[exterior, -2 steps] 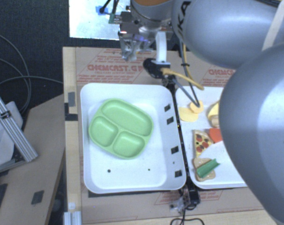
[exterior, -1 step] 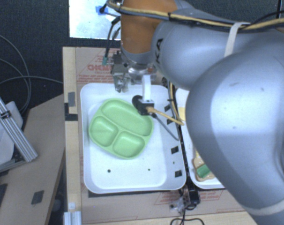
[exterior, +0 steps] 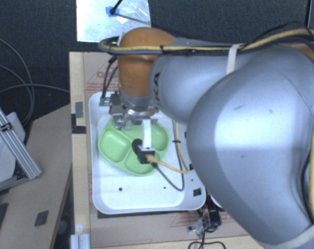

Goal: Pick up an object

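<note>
In the white bin (exterior: 127,198), a pale green divided dish (exterior: 111,144) lies toward the far end. The gripper (exterior: 133,119) sits over the dish's far rim, possibly touching it. The wrist hides its tip, so wide or narrow cannot be told.

One white bin (exterior: 146,198) can be seen, and in it lies one green dish (exterior: 113,141). The dish is divided into compartments; I count at least two, perhaps three. On the bare floor of the bin there are two small dark dots (exterior: 120,189). There is one robot arm (exterior: 240,118) above it. Behind the bin I count one pale sheet (exterior: 95,19) with one piece of blue tape (exterior: 113,11). At the left there are one metal rail (exterior: 14,144) and two dark cables (exterior: 38,85).
</note>
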`<state>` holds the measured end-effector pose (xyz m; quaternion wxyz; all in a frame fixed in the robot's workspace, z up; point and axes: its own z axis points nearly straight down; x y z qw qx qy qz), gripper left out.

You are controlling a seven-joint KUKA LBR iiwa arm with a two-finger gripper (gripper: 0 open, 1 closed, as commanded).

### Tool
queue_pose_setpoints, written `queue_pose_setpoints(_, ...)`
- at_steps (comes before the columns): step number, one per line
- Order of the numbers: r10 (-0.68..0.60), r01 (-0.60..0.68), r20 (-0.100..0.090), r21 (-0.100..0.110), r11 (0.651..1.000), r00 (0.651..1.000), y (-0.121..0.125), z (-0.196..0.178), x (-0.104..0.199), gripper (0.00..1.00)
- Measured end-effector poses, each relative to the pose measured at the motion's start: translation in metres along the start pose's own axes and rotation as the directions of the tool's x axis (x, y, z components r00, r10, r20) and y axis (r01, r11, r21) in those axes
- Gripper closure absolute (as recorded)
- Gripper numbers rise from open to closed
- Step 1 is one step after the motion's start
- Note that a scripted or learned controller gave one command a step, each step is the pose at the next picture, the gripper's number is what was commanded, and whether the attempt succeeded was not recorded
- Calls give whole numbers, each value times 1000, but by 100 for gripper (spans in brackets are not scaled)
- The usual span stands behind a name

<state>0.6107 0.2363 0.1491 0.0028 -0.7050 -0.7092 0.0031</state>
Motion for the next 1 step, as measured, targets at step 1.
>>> queue_pose_setpoints(1,2,-2,-3,-9,1000,1000,61,55,-2,100)
